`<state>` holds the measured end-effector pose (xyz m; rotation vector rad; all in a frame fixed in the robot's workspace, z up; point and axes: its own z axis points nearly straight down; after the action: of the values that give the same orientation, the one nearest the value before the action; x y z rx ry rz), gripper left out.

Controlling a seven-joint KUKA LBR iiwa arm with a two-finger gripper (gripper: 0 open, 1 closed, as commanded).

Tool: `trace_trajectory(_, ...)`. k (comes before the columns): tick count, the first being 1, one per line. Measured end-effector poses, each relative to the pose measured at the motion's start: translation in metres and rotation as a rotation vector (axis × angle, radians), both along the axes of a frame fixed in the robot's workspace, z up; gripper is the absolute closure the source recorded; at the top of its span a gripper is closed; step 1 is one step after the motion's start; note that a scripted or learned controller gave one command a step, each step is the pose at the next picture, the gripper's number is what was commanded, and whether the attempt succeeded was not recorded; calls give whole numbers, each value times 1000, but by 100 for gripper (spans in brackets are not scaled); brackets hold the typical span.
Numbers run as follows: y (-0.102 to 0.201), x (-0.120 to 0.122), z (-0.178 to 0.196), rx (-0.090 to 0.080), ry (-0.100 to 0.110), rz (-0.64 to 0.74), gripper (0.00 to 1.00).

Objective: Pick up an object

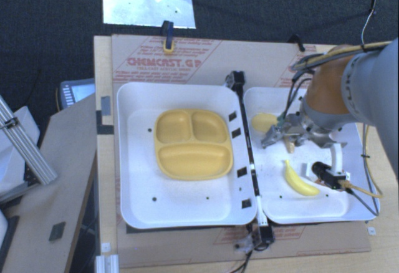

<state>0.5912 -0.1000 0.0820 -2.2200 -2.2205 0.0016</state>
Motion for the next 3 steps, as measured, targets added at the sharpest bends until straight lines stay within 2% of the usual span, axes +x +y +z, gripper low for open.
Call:
trace_trajectory(1, -1, 1, 13, -1, -4, -1, 100)
trace_trajectory(2, -7, 11, 69, -2, -9, 3, 100)
trace_trajectory(3, 0, 8, 129, -1, -8, 4, 100)
